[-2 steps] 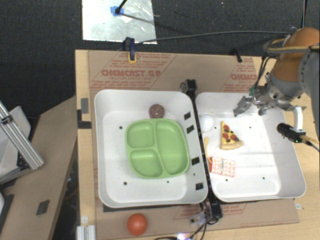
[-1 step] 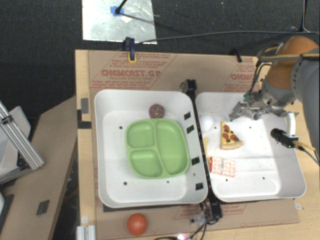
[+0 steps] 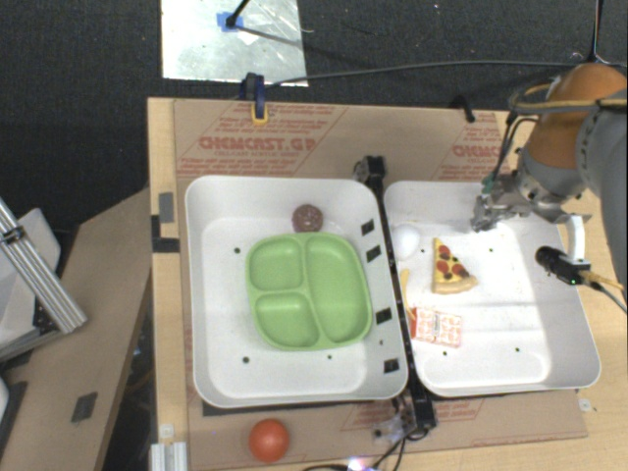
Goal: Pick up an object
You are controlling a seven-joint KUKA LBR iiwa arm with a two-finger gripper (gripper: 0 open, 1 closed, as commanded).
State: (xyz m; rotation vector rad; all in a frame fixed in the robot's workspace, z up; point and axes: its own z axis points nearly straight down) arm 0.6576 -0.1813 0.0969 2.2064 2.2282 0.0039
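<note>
1. Since the pincer [image 3: 488, 211] hangs over the far right part of the right-hand shallow white bin [image 3: 564, 346], the nearest candidates are the things in that bin; whether its fingers stand wide or narrow cannot be told from this slanted view, and nothing is seen between them.
2. Closest to it lies the flat toy pizza slice with a yellow crust and red dots [image 3: 450, 267], near the middle of the right bin and apart from its neighbours, so it looks the likeliest target.
3. A small white egg-shaped ball [image 3: 405, 240] sits by the bin's left wall, a thin yellow stick [image 3: 403, 287] lies along that wall below it, and a flat red-and-white printed packet [image 3: 436, 326] rests nearer the front.
4. For the pizza slice, a good approach would probably be straight down over its middle, fingers set across the narrow width, because a flat piece gives little to grip and may slide on the smooth floor.
5. The round ball would likely roll away from a poorly centred closing, and the wall beside it leaves little room for a finger.
6. Left bin things, a light green three-compartment plastic tray [image 3: 308, 290] and a small brown round piece [image 3: 307, 218] beyond it, lie well apart from the arm.
7. An orange-red ball [image 3: 268, 440] rests on the desk [image 3: 196, 126] outside the bins, the poorest choice.
</note>
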